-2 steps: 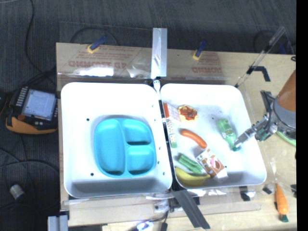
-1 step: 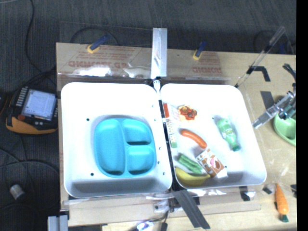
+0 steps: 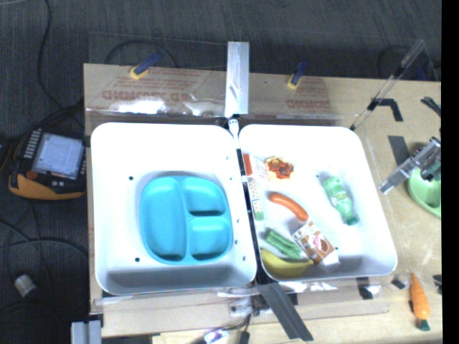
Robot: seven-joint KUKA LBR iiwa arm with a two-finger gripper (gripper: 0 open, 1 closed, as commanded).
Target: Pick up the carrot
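Carrot (image 3: 419, 298) lies on the bare bench (image 3: 409, 120), bottom right, outside the right bin (image 3: 373, 192), just off its near corner | long axis roughly toward/away from camera, green end nearest | open room all round, bench edge close | reddish sausage-like thing (image 3: 288, 205) mid-bin | gripper state: can't tell
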